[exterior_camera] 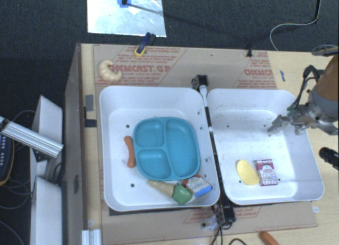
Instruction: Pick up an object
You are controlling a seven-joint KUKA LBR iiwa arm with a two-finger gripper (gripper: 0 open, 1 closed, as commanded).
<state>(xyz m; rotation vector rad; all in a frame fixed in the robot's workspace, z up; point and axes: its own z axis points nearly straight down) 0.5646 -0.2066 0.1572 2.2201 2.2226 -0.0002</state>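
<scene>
In the right bin [302, 191], near its front, a yellow oval object [246, 172] lies next to a small red box [266, 172]. My gripper [288, 128] hangs over the right bin's far right part, above and to the right of these two. It is open, with nothing between its fingers. The left bin [114, 132] holds a blue divided plate [166, 148], an orange sausage [130, 151] to the plate's left, and a green-tipped cone [172, 190] and a blue-and-white packet [199, 185] at the front.
A black divider with a clamp [202, 84] runs between the bins. On the cardboard behind the left bin lie a beige ridged toy [109, 70] and a blue-and-yellow clip [143, 44]. An orange piece [268, 237] lies at the bench's front edge.
</scene>
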